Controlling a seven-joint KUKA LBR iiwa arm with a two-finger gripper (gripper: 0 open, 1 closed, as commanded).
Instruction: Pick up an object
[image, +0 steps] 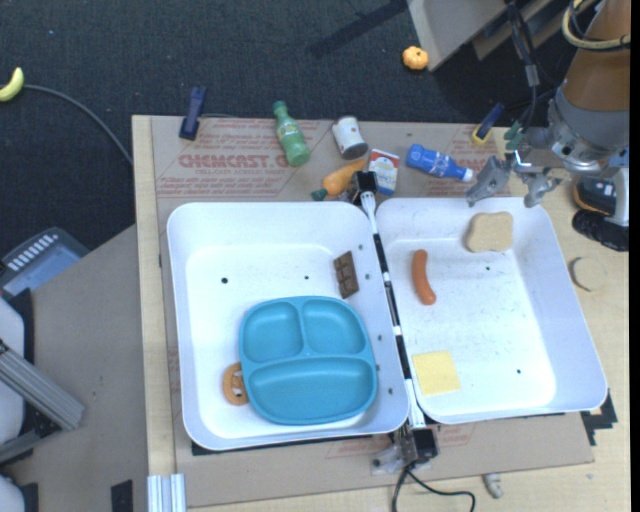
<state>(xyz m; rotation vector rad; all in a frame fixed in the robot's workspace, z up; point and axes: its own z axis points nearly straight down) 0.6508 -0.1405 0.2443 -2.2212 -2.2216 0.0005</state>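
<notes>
Since the gripper (510, 184) hovers over the right bin's (560, 300) far rim with fingers spread and nothing between them, the bread (489, 232) just below it looks the likeliest pick.

The bread lies in that bin's far corner, close to the wall; it is probably a light, stiff toy slice, best pinched across its short width, though the wall may crowd one finger. The sausage (424, 276) lies nearer the divider, thin and rounded, apt to roll; take it across the middle. The yellow square (436, 372) at the near side lies flat and offers little edge. In the left bin (200, 300) sit a blue tray (308, 360), a chocolate bar (346, 274) and a pretzel (234, 384).
</notes>
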